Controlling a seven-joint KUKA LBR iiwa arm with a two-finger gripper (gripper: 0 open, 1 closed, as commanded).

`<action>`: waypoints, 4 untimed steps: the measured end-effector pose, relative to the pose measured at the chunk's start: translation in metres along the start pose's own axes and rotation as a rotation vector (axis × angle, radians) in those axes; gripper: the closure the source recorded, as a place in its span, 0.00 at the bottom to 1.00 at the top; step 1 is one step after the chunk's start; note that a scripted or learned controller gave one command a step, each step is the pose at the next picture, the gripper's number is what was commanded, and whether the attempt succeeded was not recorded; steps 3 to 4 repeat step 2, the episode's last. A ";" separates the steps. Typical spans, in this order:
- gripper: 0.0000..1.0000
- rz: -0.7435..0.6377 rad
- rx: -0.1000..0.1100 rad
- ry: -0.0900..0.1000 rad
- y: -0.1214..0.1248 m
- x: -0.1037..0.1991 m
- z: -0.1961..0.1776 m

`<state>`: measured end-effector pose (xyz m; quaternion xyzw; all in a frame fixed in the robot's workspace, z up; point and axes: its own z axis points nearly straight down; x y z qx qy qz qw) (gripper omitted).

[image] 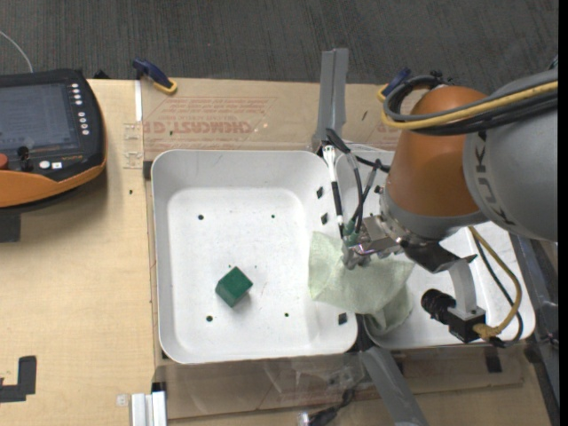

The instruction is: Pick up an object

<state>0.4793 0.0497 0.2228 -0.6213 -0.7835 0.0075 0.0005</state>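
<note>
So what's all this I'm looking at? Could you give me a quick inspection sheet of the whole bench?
Surface: wooden bench bearing two shallow white bins; left bin, right bin mostly hidden under the arm.
Job's things: green block lying alone on the left bin's floor; pale green cloth draped over the rims between the bins.
Clutter: cardboard sheet behind the bins; blue and yellow clamp at its edge.
Grippers: gripper right at the cloth's top edge; a grasp cannot be confirmed.
Cables: black and yellow cables over the orange band; more loop by the right bin.
Surroundings: orange-edged control tablet at left; dark carpet beyond.
</note>
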 end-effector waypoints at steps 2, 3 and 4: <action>1.00 0.049 -0.006 0.006 -0.001 0.003 0.024; 1.00 0.049 -0.006 0.006 -0.001 0.003 0.024; 1.00 0.049 -0.006 0.006 -0.001 0.003 0.024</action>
